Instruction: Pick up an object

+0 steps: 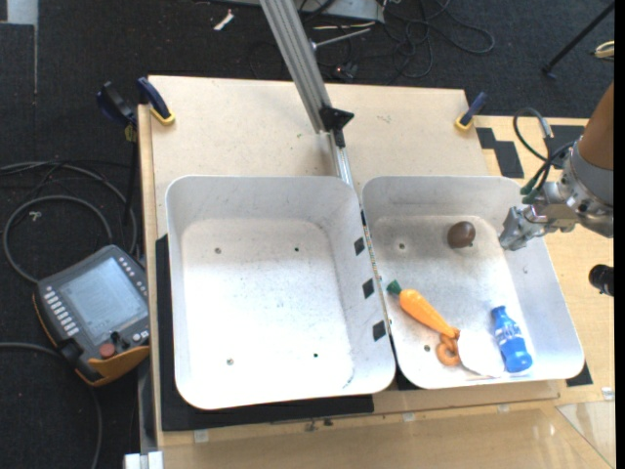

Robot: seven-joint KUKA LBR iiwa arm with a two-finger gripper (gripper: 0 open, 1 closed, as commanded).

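A small brown ball [461, 234] lies near the far wall of the right bin [547, 291], with an orange toy carrot [424, 310], a blue bottle [510, 339] and a white disc [478, 355] nearer the front. The gripper [515, 230] hangs at the bin's right edge, beside the ball and apart from it; I cannot tell how it is set. The left bin [190, 291] sits alongside on the tabletop [244, 125].

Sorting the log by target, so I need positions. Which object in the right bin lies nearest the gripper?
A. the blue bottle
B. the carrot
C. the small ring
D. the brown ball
D: the brown ball sits at the far side of the right bin, just left of the gripper; the carrot, blue bottle and ring lie toward the near edge.
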